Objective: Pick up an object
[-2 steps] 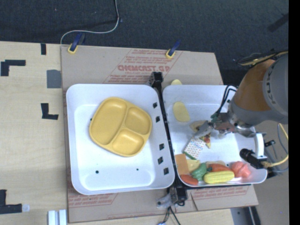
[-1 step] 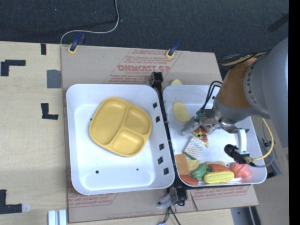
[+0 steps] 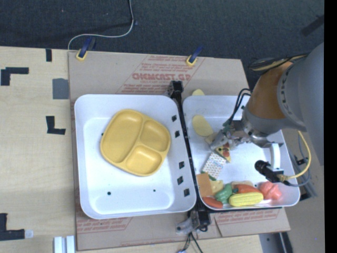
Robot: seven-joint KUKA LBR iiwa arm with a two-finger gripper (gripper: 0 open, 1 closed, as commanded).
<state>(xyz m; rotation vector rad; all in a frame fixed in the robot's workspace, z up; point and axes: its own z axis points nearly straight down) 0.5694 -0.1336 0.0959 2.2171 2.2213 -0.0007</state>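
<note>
Pizza slice (image 3: 225, 152) in right bin (image 3: 247, 165), just below-left of gripper (image 3: 227, 139), card (image 3: 213, 165) beside it, long axis slanting toward bin's near-left; cannot tell gripper opening or any hold from this view.

The arm (image 3: 295, 99) is cut off by the frame's edge at three o'clock. Its wrist covers the hand (image 3: 224, 141), so the fingers' state cannot be told. The small patterned piece (image 3: 213, 165) below the hand is too small to identify. The right bin (image 3: 210, 101) is partly hidden under the arm.
</note>
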